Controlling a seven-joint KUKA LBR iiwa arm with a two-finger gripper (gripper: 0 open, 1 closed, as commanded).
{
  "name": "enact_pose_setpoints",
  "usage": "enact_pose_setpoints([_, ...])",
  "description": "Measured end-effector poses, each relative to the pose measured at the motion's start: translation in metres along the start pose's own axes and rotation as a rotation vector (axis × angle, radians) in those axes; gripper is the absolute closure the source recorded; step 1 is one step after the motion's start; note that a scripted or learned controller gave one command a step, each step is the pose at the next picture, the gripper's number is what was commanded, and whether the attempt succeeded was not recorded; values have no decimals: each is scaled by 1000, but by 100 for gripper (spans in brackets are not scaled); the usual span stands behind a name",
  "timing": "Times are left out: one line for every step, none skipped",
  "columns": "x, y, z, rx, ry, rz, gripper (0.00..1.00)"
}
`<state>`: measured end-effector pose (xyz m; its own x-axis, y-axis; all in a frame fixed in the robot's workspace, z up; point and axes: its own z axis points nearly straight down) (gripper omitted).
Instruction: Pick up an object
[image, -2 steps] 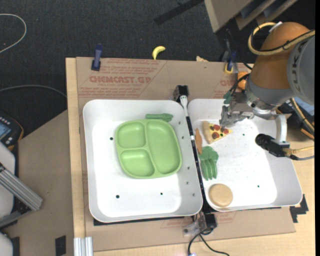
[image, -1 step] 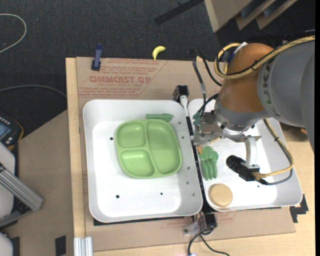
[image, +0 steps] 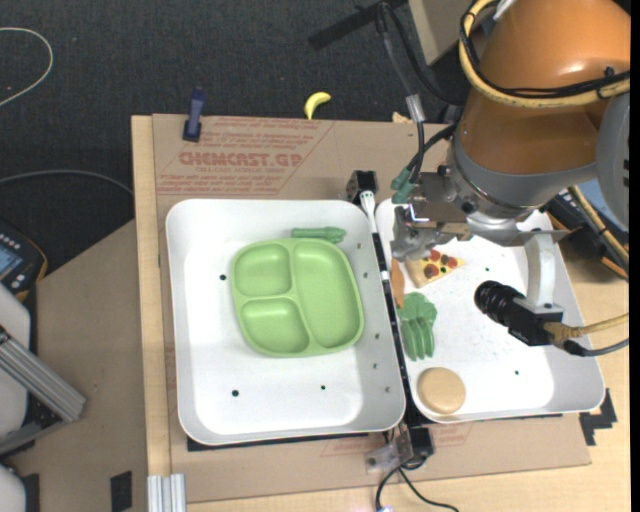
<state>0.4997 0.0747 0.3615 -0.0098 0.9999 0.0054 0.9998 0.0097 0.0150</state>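
A: Where is the pizza slice?
B: Right bin, far-left corner, long axis running left-right.
A: And the gripper?
B: Just left and far of the slice, nearly above it. Its opening cannot be told; nothing seen held.

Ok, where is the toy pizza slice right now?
The toy pizza slice lies in the right bin, near its upper left corner, just below the tool and above the green toy fork.

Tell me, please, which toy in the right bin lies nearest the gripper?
The pizza slice, right beneath the gripper; the green fork and the round cookie lie farther toward the front.
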Motion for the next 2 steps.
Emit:
enact_pose_setpoints([76, -15, 1, 13, -3, 2, 100])
enact_pose_setpoints([14, -23, 100, 26, -9, 17, 100])
